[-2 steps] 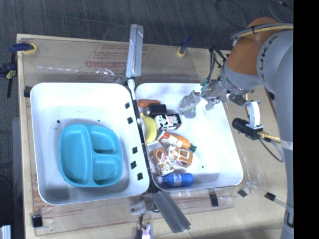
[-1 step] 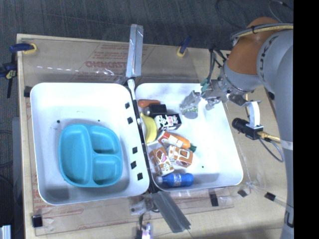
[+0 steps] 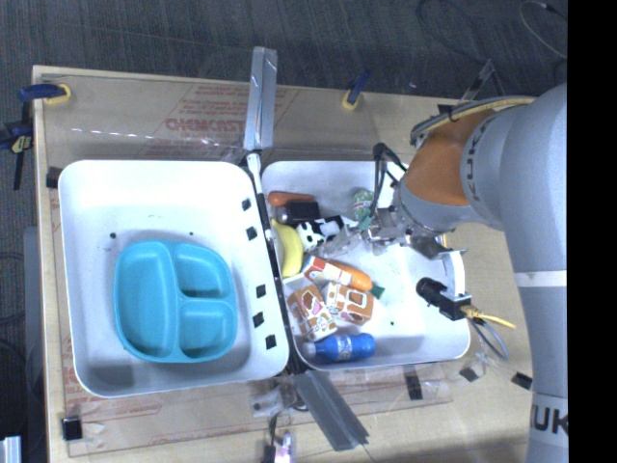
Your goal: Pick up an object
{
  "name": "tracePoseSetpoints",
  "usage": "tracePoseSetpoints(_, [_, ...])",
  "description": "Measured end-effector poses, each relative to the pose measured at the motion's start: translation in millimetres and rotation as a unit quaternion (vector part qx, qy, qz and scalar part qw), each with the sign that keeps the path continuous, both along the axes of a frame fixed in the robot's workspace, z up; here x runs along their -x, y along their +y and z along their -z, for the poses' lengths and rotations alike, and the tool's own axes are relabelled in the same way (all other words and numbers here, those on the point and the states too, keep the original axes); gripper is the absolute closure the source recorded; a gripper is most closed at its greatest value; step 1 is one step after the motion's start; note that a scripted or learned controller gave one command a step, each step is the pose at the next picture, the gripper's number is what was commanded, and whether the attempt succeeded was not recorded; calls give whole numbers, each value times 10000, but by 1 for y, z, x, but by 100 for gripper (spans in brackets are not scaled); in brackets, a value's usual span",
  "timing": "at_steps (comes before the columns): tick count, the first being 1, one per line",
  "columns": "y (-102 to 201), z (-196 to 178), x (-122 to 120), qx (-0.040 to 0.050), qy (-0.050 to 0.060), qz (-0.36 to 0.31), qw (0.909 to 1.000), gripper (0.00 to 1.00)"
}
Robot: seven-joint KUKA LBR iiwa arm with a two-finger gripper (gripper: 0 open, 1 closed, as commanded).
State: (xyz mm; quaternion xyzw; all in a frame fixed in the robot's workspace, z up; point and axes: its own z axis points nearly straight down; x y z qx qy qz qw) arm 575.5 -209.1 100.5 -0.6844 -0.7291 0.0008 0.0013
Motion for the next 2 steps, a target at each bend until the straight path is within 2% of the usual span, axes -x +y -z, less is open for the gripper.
tracePoseSetpoints(1, [36, 9, 68, 1, -8, -887, 9961, 0])
tracePoseSetpoints(2, [35, -2, 66, 22, -31, -914, 9958, 100])
